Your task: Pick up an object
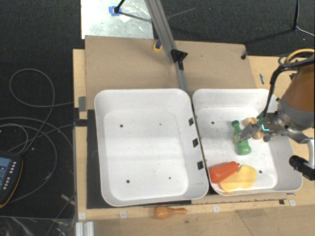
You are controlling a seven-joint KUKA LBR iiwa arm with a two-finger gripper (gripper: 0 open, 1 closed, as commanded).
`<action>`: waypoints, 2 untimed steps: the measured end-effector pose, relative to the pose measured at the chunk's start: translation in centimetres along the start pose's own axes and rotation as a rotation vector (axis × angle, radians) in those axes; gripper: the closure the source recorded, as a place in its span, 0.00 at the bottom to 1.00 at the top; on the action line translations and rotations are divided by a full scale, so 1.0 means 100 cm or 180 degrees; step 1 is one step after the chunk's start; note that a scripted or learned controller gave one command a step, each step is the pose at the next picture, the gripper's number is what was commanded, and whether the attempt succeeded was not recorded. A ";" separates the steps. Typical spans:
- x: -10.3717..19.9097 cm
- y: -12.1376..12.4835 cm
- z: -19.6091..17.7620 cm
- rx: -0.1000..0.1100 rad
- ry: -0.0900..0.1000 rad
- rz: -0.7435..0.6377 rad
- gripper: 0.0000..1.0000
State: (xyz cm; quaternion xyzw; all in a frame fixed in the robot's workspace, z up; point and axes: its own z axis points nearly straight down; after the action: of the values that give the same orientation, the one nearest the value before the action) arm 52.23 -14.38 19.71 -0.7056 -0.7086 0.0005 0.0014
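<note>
Tan bench (128, 63) on dark carpet (cables strewn); gripper (248, 133) grips the green object (241, 140).

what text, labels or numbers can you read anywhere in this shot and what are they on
None can be read.
The handheld pendant on the floor at the left edge has a lit screen, too small and blurred to read.
The green object by the gripper, the red object and the yellow object in the right bin show no visible lettering.
The left bin shows dark dots, no writing.
</note>
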 end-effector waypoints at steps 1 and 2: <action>0.000 0.001 -0.002 -0.0012 -0.0002 0.0005 0.00; -0.006 0.009 0.050 0.0000 -0.0002 0.0013 0.00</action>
State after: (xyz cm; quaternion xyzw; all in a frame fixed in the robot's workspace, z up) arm 53.12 -15.01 14.70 -0.7070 -0.7072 0.0007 0.0011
